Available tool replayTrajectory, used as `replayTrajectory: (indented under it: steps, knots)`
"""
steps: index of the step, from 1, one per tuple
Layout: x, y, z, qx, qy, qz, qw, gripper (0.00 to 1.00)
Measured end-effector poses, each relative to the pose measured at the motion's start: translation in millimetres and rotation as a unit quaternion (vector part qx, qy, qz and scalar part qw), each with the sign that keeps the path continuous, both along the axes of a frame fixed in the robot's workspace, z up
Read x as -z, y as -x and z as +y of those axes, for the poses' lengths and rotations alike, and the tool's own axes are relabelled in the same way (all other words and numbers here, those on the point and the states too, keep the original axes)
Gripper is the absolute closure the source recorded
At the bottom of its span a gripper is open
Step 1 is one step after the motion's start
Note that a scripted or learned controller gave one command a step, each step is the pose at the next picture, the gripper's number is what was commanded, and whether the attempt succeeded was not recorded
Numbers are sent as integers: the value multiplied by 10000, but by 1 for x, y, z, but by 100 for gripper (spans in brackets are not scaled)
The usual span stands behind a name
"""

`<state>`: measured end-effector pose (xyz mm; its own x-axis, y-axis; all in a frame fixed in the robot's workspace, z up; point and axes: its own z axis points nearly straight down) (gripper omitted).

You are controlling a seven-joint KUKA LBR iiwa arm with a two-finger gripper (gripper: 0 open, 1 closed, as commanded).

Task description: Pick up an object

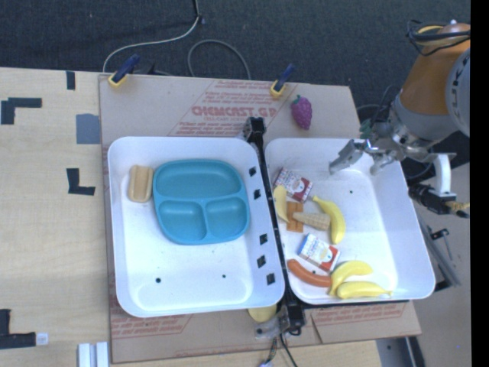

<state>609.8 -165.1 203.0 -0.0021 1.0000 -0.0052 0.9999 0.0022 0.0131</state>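
Camera view: jaws apart, the gripper (361, 159) hovers over the right bin (397, 228), best lowered squarely astride the banana (331, 214).

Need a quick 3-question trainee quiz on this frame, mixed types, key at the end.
1. True or false: the blue compartment plate lies in the left white bin.
2. Which sits outside both bins, on the cardboard? A) purple grape bunch B) orange-red sausage C) tan bread slice
3. Fill in: the two-finger gripper hovers above the ___ white bin.

Key: 1 true; 2 A; 3 right.
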Motion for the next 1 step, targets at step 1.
replayTrajectory:
  steps: [1]
  knots:
    - [117,53,5,12,-29,103,9999,0]
